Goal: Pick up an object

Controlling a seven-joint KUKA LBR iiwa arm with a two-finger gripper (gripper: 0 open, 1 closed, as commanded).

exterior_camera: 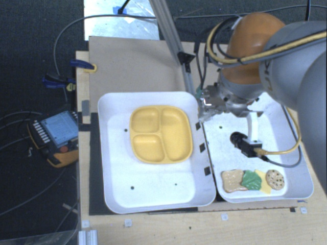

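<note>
Yellow plastic catches the eye first: a yellow plate (pixel 161 134) with three little sections sits flat in the left bin (pixel 110 188), up near its top half. The grey arm (pixel 296 60) comes in from the right, and its claw (pixel 203 106) hangs over the wall where the two bins meet, at the top corner of the right bin (pixel 225 131). I cannot tell if the claw is open or closed; the arm's big body hides too much of it.

Four small toy foods lie in the right bin, down by its near edge. They sit in a row, touching each other: a slice of toast (pixel 232 180), a green leaf (pixel 251 179), a bit of cheese (pixel 264 187) and a cookie (pixel 275 178). The row runs side to side across the bin.

I think no grab has started yet. The plate is closest, just beside the claw on the camera's left. The foods are well apart from it, toward the near edge and a bit to the right. To get one, the claw would have to slide that way and then go down. The toast is the nearest end of the row.
</note>
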